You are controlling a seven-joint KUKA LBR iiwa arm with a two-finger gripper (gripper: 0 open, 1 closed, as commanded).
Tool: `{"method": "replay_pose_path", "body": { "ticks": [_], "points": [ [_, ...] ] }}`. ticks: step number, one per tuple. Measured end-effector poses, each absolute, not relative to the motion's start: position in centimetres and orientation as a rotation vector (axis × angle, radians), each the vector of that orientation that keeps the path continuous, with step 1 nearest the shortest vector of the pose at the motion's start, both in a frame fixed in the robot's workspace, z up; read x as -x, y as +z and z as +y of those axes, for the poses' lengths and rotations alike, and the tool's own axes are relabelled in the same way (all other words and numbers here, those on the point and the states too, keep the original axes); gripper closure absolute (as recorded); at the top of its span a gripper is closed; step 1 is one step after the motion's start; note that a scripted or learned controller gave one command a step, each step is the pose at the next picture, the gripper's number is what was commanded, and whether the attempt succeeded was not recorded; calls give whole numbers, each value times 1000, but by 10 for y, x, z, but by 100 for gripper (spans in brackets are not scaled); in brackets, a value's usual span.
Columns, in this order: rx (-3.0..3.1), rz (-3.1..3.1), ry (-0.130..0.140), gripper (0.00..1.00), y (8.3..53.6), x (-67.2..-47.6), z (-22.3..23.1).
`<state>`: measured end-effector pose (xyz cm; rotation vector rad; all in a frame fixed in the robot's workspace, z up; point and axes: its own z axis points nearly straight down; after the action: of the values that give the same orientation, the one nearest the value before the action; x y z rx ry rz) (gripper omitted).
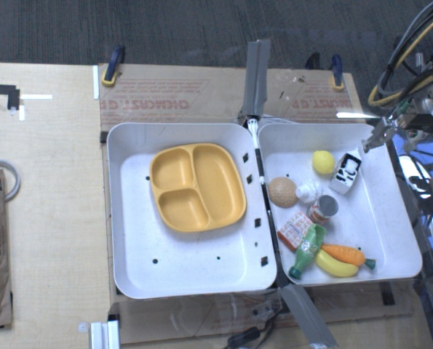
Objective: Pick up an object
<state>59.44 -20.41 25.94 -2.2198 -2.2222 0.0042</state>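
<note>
Grey metal gripper [374, 139] over the far right rim of the right bin [404, 224]; cannot tell how wide or narrow, and nothing seen carried in it.

Nearest to it, just left and toward the camera: black-and-white carton [346, 173], then yellow lemon [323, 162] touching the carton's left side. Best to choose the lemon or the carton, likely the shortest reach. Come down straight, centre over the chosen one, close across its narrow width, lift slowly.

Further left of the gripper: brown ball [281, 190], white crumpled lump [308, 191], small can [323, 208], all packed close. Furthest toward the camera: red packet [296, 228], green bottle [307, 250], carrot [343, 254] and banana [336, 265] overlapping, probably awkward. Mind the bin wall directly beneath. Well away left: yellow divided plate [198, 187] in the left bin [116, 195].
</note>
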Motion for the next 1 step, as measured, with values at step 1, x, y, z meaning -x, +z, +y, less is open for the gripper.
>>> {"method": "replay_pose_path", "body": {
  "ticks": [1],
  "points": [
    [2238, -2204, 4, 0, 148, -646, -170]
  ]
}}
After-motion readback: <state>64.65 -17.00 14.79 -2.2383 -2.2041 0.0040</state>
